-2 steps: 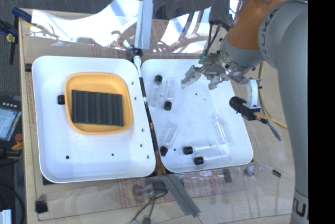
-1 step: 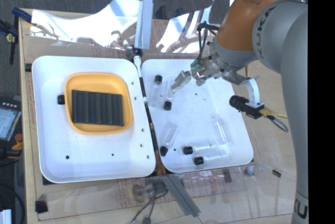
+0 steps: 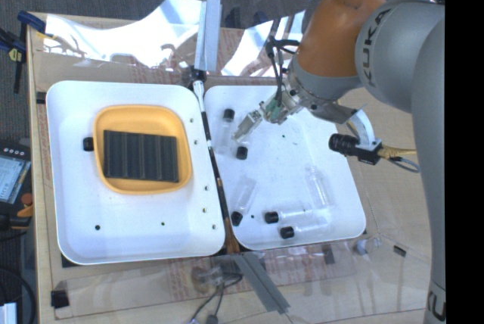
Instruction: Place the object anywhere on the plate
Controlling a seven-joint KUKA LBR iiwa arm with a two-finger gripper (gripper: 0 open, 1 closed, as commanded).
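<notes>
A grey arm (image 3: 393, 42) with an orange band reaches in from the right, and its two-finger gripper (image 3: 248, 126) hangs over the far left part of the right shallow white bin (image 3: 344, 194). How far its fingers are spread, and whether anything sits between them, cannot be told at this size. The yellow rounded plate (image 3: 141, 124) lies in the left shallow white bin (image 3: 72, 216), with a dark ribbed rectangular insert (image 3: 142, 156) resting on its middle. Several small black blocks lie loose in the right bin: one (image 3: 228, 115) just left of the gripper tip, one (image 3: 241, 152) just near of it, and three more (image 3: 271, 217) along the near edge, well apart from the gripper. Another small black block (image 3: 88, 144) sits in the left bin, touching or just beside the plate's left rim. Nothing rests on the yellow rim itself.
</notes>
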